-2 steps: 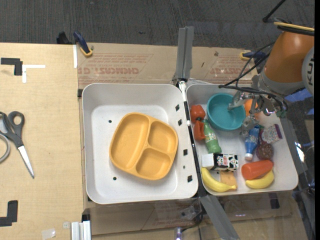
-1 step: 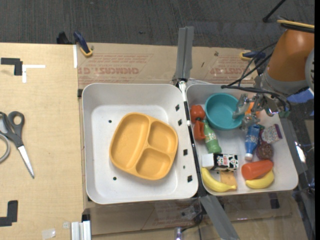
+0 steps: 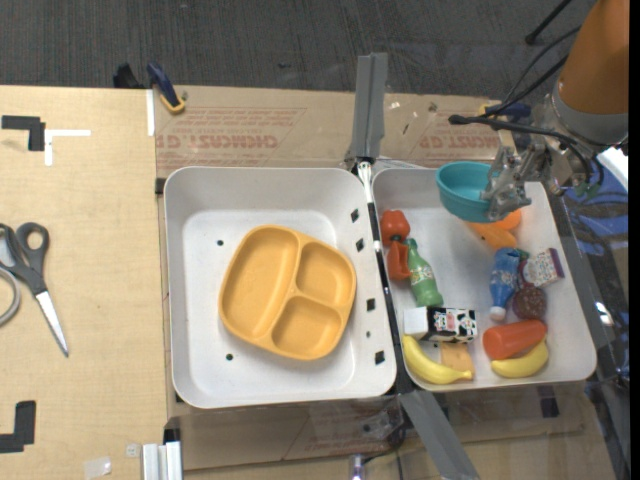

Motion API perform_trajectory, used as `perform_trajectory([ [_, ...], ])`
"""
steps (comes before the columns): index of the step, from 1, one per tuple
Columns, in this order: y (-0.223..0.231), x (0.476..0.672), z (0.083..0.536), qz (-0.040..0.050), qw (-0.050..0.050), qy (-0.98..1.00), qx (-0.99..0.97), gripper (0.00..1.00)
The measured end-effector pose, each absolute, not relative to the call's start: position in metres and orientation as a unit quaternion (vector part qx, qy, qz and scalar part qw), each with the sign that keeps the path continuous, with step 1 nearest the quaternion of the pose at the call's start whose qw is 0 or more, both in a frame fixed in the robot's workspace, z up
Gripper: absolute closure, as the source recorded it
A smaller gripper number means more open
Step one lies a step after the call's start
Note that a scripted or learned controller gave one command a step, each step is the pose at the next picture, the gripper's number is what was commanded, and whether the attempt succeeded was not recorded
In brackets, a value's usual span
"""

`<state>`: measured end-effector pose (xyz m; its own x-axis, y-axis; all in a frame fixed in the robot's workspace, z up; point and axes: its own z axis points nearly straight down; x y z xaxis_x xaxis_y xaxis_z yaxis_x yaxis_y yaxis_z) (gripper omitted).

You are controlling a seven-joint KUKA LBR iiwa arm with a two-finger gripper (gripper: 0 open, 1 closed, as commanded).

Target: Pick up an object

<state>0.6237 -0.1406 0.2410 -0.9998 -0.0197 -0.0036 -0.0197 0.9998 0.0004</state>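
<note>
My gripper [image 3: 503, 196] hangs over the back of the right bin [image 3: 575, 298], right at the right rim of a teal bowl [image 3: 462, 190]. The bowl is tilted, and its right edge is hidden behind the gripper. An orange object [image 3: 497, 231] pokes out just below the bowl and gripper. Further forward in the same bin lie a green bottle [image 3: 422, 276], a red pepper-like piece [image 3: 396, 226], a milk-carton toy [image 3: 452, 322], two bananas [image 3: 432, 361] [image 3: 520, 365], a red-orange object [image 3: 514, 338] and a blue bottle [image 3: 504, 280].
The left bin [image 3: 190, 268] holds a yellow divided plate [image 3: 288, 293]. Scissors [image 3: 35, 278] lie on the bench at far left. A grey divider post [image 3: 368, 108] rises between the bins at the back. Cables hang near the arm at right.
</note>
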Motion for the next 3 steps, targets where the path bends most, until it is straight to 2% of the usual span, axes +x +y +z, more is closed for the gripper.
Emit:
perform_trajectory([
  [1, -0.136, 0.544, 0.115, -0.0008, 0.003, 0.997, -0.076, 1.00],
  [2, -0.120, 0.500, 0.108, -0.0091, 0.030, 0.999, 0.040, 1.00],
  [3, -0.111, 0.486, 0.093, -0.0008, 0.004, 0.999, 0.037, 0.00],
])
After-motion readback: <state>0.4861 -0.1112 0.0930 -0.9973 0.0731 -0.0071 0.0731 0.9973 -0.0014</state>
